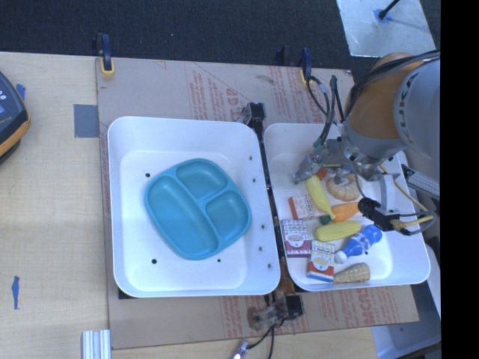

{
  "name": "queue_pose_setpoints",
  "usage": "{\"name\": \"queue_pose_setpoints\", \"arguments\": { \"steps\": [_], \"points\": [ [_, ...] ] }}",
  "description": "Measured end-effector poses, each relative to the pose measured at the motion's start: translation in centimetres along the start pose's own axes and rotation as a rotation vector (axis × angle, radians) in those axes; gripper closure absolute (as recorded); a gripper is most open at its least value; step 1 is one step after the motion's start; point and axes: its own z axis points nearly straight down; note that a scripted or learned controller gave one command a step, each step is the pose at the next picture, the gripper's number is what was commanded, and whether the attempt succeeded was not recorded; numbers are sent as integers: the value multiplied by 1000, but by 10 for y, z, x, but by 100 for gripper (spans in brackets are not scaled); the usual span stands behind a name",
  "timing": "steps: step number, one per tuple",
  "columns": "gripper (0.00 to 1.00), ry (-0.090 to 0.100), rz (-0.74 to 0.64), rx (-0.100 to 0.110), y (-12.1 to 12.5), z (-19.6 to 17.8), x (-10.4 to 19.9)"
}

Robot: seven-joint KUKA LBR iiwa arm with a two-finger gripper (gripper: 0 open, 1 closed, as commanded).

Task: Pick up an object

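Observation:
The right bin holds a pile of toy food: a yellow banana, a round cookie, an orange carrot, a corn cob, a blue bottle, an ice-cream cone and small cartons. My gripper hangs low over the bin's upper middle, just above the banana's top end. Its metal fingers point down-left and look spread, with nothing between them.
The left bin holds a blue divided plate. Clamps sit between the bins at top and bottom. Cables loop from the arm's wrist over the right bin's right side. A dark device lies at far left.

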Motion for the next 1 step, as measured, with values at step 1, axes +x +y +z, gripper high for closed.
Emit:
{"name": "queue_pose_setpoints", "arguments": {
  "steps": [1],
  "points": [
    [0, 0, 0, 0, -48, 17, 18]
  ]
}}
